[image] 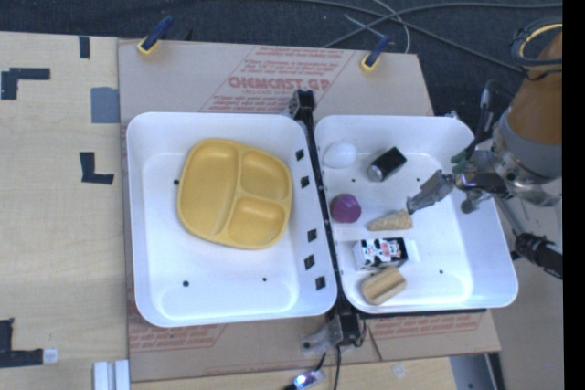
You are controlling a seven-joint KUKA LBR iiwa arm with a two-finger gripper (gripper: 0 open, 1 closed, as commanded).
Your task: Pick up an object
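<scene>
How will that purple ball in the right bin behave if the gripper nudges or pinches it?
The purple ball looks round and smooth, so it would probably roll across the right bin on a push, perhaps toward the nearby corn cob. It looks small, so likely light. A pinch by the gripper off its middle could squirt it sideways.

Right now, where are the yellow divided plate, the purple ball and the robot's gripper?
yellow divided plate (235, 194), camera view, its centre ridge.
purple ball (345, 208), camera view, its top.
gripper (422, 195), camera view, by its fingertips.
</scene>
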